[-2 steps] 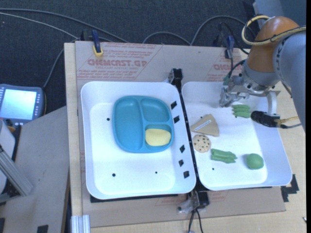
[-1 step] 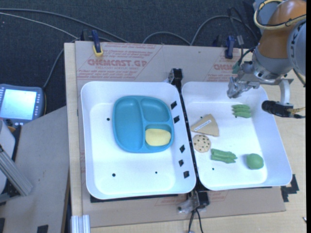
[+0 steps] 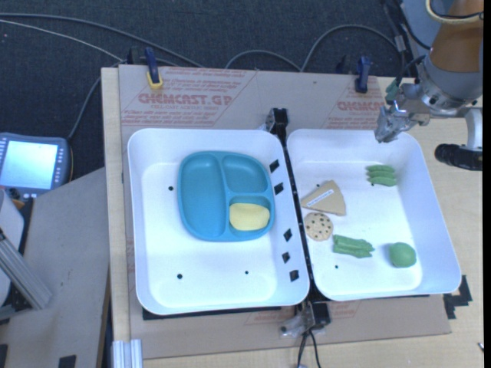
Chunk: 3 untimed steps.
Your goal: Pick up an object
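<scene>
Two bins are set side by side on the bench, and the loose things are gathered in the right bin. Five pickable things are seen there: a green piece near the far right side, a tan wedge and a cookie close to the divider, a second green piece near the middle, and a green ball towards the near right corner. They lie apart from one another, apart from the wedge and cookie, which are just beside each other; that spacing probably leaves room for a descent around most of them.

In the left bin a blue tray is laid, and a yellow piece is kept in its near right compartment.

The gripper is held above the far rim of the right bin, at the end of the arm reaching in from the right. Nothing is seen between its tips, and whether it is spread or closed cannot be told at this size. No thing has yet been picked up. The far green piece lies nearest to it and is judged the likeliest target, though a thin, low shape may be missed or pushed aside.
</scene>
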Available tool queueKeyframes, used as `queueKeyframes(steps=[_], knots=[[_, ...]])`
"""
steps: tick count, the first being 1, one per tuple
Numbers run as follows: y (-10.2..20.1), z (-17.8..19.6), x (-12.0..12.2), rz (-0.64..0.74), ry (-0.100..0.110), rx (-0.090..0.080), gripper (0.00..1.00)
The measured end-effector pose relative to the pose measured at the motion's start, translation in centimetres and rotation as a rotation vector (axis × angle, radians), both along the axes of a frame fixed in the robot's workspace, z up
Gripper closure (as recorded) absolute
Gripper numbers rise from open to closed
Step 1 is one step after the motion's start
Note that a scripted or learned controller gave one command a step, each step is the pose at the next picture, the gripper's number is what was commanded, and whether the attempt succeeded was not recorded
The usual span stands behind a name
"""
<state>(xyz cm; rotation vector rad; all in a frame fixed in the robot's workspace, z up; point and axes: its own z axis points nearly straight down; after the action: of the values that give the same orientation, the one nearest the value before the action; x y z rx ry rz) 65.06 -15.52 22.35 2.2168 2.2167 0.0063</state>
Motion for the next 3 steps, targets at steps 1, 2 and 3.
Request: queueKeyframes(steps=[1,2,3], knots=[[0.0,3.5,0.1,0.001,0.001,0.001,1.0],[5.2,3.7,-3.0,0.005,0.01,0.005,1.0],[10.3,2.1,-5.0,0.005,0.012,0.005,1.0]])
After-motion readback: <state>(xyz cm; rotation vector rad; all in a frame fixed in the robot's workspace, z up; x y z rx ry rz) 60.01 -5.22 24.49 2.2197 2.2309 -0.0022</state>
